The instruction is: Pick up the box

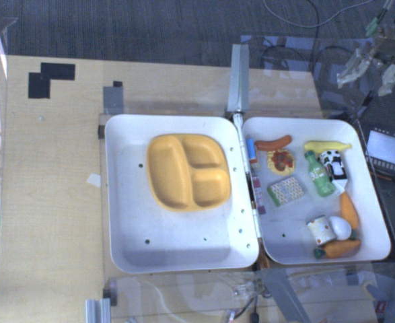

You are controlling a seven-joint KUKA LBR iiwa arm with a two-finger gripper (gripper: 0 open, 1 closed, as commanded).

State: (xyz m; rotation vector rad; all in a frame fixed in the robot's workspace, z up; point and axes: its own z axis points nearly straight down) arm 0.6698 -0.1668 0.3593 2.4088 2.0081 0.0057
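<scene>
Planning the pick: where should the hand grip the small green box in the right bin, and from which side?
The green box lies flat and skewed on the right bin floor, with bare floor along its sides. Probably best to come straight down from above, fingers across its shorter width, turned to match its skew.

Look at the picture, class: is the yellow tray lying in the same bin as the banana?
No: the yellow tray lies in the left bin, the banana in the right bin.

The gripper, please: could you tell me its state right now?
Gripper: above the bench's far right corner, holding nothing; open or shut cannot be told.
</scene>
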